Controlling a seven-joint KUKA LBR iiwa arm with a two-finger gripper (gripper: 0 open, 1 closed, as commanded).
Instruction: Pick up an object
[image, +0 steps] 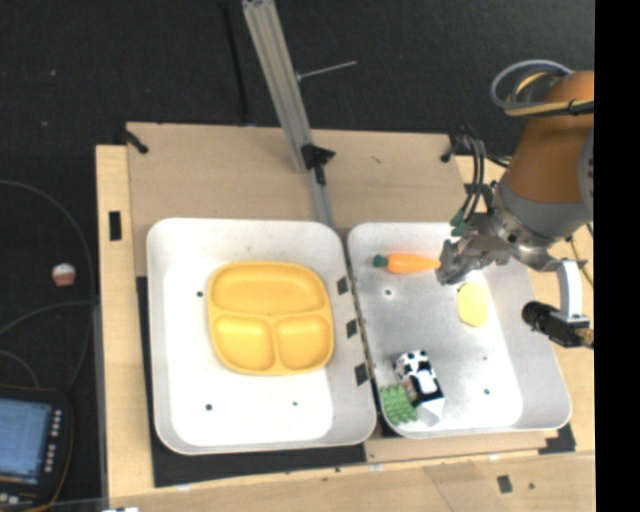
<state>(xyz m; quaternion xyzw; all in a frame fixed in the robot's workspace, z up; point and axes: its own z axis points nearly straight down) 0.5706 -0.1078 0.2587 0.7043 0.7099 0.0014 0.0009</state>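
1. The counter (230, 175) is light brown wood, and two white bins sit on it side by side.
2. The left bin (180, 400) has a yellow tray (270, 316) in it. The tray has three parts: one long part at the top and two small parts below.
3. The right bin (510, 390) has toys in it.
4. The gripper (455, 262) is low over the top part of the right bin. It hangs from the grey and orange arm (545, 170), which comes in from the right side.
5. An orange carrot (410, 264) with a green end lies just to the left of the gripper. Its tip looks very close to the gripper, maybe touching.
6. A yellow lemon shape (473, 305) lies just below the gripper, a little to the right.
7. A black and white cow toy (420, 375) sits near the bottom left of the right bin, well away from the gripper.
8. A green block (398, 404) is right next to the cow toy, touching it.
9. The gripper is too dark and blurry to tell if it is spread apart or squeezed together. Nothing can be seen held in it.
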